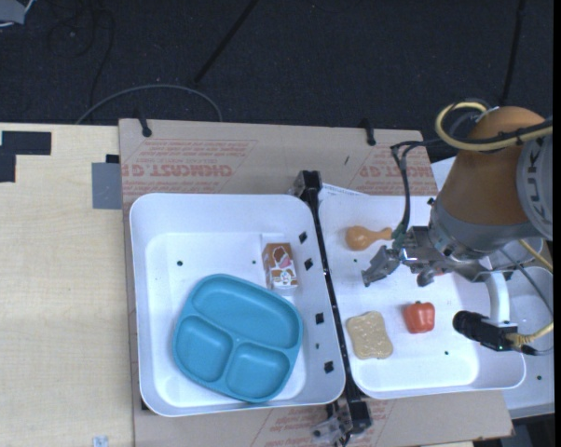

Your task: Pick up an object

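Seen from above, two white bins sit side by side on my bench. My tool (381, 270) hangs over the right bin (448, 372), between an orange-tan gourd-shaped toy (362, 237) just behind it and a tan bread-slice toy (368, 334) in front. A red pepper toy (419, 317) lies near, toward my arm. The tool holds nothing; I cannot tell how wide it is spread. The left bin (159, 222) holds a blue divided plate (237, 337) and a small printed carton (280, 265). Descending here, I judge I could close on bare floor between toys, or nudge the rounded gourd so it rolls away.
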